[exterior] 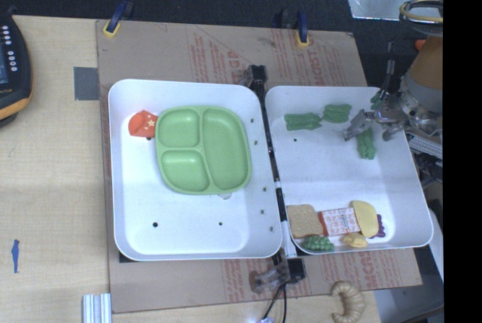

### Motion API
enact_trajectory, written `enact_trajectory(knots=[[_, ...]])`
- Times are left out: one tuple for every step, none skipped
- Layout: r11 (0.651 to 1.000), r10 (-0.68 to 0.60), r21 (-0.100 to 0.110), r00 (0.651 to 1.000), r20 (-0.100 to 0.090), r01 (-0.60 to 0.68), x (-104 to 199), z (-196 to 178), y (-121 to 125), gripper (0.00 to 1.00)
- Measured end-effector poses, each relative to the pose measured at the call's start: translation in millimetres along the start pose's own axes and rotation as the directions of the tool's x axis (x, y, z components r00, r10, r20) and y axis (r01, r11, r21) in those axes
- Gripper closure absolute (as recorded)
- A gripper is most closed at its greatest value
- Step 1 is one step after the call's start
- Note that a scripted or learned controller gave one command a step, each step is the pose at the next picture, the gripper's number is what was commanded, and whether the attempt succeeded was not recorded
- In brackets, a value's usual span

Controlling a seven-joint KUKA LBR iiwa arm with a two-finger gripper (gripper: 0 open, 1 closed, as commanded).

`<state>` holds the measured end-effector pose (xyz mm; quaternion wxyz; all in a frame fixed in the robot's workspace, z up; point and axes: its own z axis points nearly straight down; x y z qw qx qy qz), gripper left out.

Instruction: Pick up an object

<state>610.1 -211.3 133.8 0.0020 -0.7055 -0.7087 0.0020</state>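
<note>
You have 2 shallow white bins side by side on a brown cardboard sheet (226, 50), itself on a pale wooden bench (53, 186). In the left bin (188, 235) a light green plastic divided plate with 3 compartments (203, 150) sits toward the far side, and a small red object with a yellow star (141, 124) lies just beside the plate's far left corner. In the right bin (331, 178) you can see 3 dark green toy pieces near the far side: an elongated one (302, 121) on the left, a squarer one (337, 113) just to its right, and a narrow upright one (366, 146) further right. Along the near edge lie a brown toast-like slab (304, 220), a small green bumpy cluster (319, 243), a red and white printed card (340, 221) and a yellow wedge-shaped piece (365, 217).

The metal two-finger gripper (370, 127) reaches in from the right and sits over the far right part of the right bin, right above the narrow green piece. Its fingers look spread apart, with nothing visibly held between them
</note>
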Motion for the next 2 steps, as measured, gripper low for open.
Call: enact_trajectory(knots=[[1.000, -0.003, -0.001, 1.000, 0.001, 0.003, -0.6, -12.6, 0.8, 1.00], [1.000, -0.003, 0.000, 1.000, 0.001, 0.003, -0.6, -12.0, 0.6, 0.00]])
